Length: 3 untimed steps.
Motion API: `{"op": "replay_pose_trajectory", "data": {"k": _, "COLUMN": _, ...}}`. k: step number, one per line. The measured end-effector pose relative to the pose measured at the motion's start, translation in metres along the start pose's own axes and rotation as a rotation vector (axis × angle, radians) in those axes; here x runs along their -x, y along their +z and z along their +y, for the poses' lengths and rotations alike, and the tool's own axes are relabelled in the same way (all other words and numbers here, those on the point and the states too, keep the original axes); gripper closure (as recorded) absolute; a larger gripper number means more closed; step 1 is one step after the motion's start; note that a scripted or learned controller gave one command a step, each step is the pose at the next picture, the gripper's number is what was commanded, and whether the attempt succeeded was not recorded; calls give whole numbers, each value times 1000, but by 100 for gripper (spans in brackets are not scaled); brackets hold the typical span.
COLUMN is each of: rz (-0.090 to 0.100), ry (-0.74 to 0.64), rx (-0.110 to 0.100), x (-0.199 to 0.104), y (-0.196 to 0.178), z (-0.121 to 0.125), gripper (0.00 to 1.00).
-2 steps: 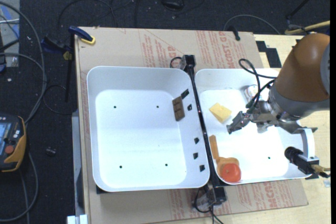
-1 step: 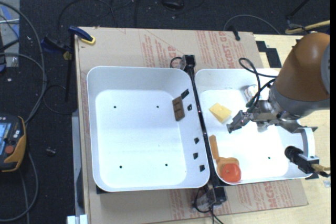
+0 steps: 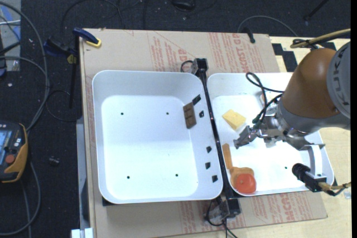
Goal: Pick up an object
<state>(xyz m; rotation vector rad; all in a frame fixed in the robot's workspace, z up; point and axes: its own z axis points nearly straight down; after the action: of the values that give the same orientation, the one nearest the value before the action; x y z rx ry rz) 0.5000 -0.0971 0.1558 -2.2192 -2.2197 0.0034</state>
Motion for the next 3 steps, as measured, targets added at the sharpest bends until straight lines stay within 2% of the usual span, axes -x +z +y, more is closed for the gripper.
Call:
{"op": "replay_pose_trajectory", "data": {"k": 1, "rz": -4, "ry": 4, "rx": 7, "x": 2, "y": 59, "z": 4, "gripper": 0}}
{"op": "replay_pose_trajectory", "data": {"k": 2, "rz": -3, "ry": 2, "rx": 7, "x": 3, "y": 62, "z": 5, "gripper": 0}}
{"op": "replay_pose_trajectory", "data": {"k": 3, "rz": 0, "ry": 1, "rx": 4, "x": 2, "y": 53, "z": 4, "gripper": 100}}
